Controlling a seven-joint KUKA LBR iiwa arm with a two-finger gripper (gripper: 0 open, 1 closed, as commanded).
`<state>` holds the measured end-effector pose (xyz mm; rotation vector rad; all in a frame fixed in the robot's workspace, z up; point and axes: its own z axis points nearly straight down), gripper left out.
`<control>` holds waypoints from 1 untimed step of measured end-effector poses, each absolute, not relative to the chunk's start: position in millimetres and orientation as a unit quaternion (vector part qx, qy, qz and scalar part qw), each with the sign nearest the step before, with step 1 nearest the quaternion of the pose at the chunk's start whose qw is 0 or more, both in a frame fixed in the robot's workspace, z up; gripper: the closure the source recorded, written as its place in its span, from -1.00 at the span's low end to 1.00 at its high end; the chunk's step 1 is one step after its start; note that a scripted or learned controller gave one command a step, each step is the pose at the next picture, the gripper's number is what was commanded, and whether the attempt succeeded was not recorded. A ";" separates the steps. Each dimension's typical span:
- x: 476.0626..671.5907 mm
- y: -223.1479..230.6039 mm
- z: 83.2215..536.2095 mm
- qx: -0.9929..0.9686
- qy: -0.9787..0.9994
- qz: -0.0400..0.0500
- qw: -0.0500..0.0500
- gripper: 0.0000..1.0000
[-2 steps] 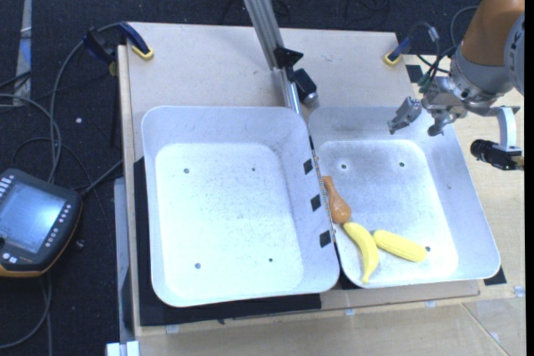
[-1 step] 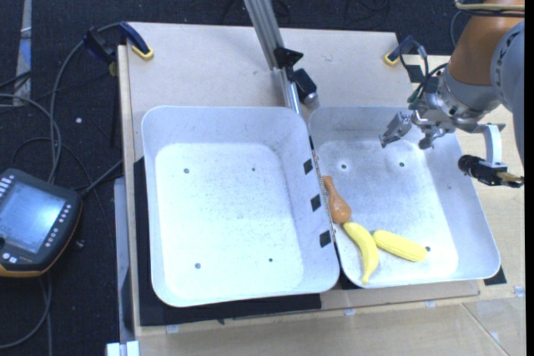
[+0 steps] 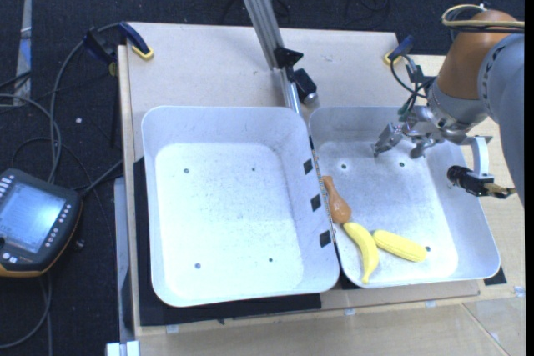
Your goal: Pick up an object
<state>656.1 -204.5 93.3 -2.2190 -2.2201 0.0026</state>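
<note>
While the arm (image 3: 488, 71) reaches in from the right, the gripper (image 3: 403, 139) hangs over the far part of the right bin (image 3: 467, 217), its jaws spread apart with nothing between them. The candidate objects lie well apart from it, bunched at the near left of that bin: a banana (image 3: 363, 246), a second yellow piece (image 3: 400, 245) just beside it, and a brown pear-shaped item (image 3: 336, 202) against the wall shared with the left bin (image 3: 167, 137). That wall may crowd a grasp on the brown item. The banana sits clearer of it. Judged from this, no pick is yet made; the gripper appears staged above bare floor, on the table (image 3: 209, 62), short of any target.
</note>
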 end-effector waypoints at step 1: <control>657.5 -204.8 106.2 -0.707 -0.708 0.000 -0.001 1.00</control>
